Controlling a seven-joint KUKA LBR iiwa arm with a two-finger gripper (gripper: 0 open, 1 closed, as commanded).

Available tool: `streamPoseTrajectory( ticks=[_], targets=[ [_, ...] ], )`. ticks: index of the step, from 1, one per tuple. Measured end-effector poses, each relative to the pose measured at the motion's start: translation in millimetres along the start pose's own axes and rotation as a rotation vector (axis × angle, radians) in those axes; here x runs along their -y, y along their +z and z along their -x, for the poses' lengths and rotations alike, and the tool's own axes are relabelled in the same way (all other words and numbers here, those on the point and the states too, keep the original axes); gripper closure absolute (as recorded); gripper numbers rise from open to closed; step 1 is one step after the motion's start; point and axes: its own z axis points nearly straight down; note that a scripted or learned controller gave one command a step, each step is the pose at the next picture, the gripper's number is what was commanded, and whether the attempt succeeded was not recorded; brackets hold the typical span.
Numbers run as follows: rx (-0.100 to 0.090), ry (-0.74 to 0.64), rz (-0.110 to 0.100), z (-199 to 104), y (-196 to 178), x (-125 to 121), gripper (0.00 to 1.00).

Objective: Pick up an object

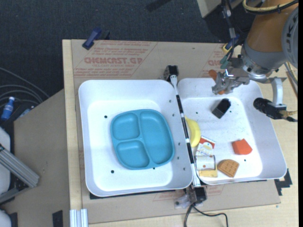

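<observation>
The gripper (226, 87) hangs over the far end of the right white bin (270, 141), its fingertips a blur of metal — whether they are apart or together cannot be told. The grey arm with the orange band (270, 27) reaches in from the right, partly cut off by the frame. Just near of the gripper lies a small black block (221, 108), its long axis running near-left to far-right.

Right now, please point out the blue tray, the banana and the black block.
blue tray (141, 138): camera view, middle divider.
banana (193, 130): camera view, middle of its curve.
black block (221, 108): camera view, top face.
</observation>
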Motion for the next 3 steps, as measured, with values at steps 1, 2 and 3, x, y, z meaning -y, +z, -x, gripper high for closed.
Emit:
streamPoseTrajectory(
  ticks=[1, 2, 3],
  targets=[
    [-0.001, 0.001, -0.004, -59, -4, 33, 1.0],
    [-0.001, 0.001, -0.004, -87, -22, 83, 1.0],
    [0.0, 0.002, -0.004, -74, -38, 136, 1.0]
  ],
)
